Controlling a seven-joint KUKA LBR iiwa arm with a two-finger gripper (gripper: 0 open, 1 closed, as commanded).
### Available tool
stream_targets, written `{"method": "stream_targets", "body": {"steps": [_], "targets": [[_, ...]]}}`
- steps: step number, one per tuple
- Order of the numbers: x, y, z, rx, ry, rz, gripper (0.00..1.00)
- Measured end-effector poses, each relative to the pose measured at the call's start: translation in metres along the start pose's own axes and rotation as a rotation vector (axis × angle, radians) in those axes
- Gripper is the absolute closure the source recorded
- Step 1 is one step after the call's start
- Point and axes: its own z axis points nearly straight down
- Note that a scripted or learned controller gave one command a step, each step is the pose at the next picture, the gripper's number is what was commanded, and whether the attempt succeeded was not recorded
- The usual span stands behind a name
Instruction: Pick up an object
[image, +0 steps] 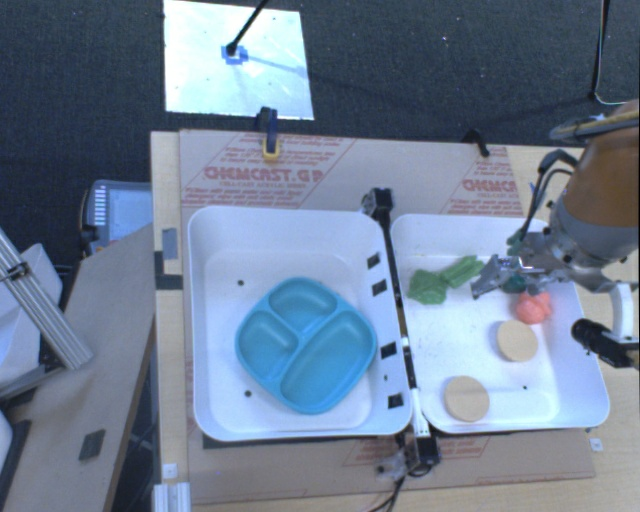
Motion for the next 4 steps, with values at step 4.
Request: {"method": "stream_targets", "body": {"steps": [4], "targets": [[-0.011,0.002,0.139,-0.007,0.0,0.0,0.0]]}}
